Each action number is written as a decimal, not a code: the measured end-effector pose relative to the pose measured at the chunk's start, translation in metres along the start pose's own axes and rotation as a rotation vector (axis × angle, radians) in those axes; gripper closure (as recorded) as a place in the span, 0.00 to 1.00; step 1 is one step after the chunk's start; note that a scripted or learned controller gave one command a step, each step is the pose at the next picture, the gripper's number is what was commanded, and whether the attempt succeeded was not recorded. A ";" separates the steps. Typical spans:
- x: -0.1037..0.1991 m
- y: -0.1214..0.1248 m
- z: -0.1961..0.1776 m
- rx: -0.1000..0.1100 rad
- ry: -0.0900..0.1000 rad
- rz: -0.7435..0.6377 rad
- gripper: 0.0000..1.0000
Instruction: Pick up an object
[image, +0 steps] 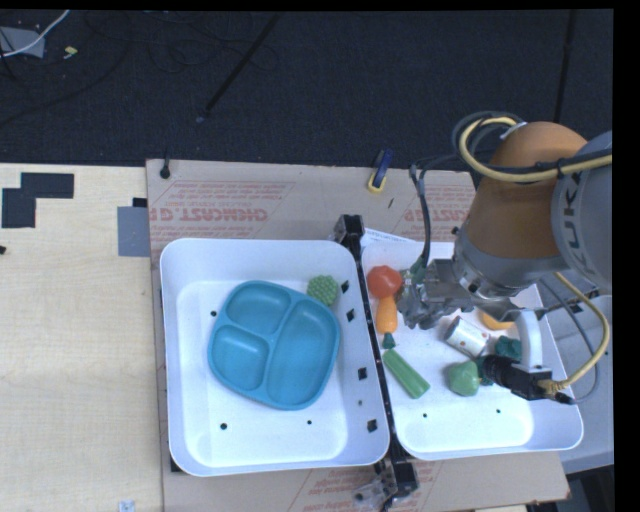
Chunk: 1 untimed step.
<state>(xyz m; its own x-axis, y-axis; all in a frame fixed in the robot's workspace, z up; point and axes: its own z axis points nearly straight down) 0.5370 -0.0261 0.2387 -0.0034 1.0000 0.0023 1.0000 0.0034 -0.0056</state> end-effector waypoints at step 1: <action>0.043 -0.033 0.001 0.001 0.000 0.000 1.00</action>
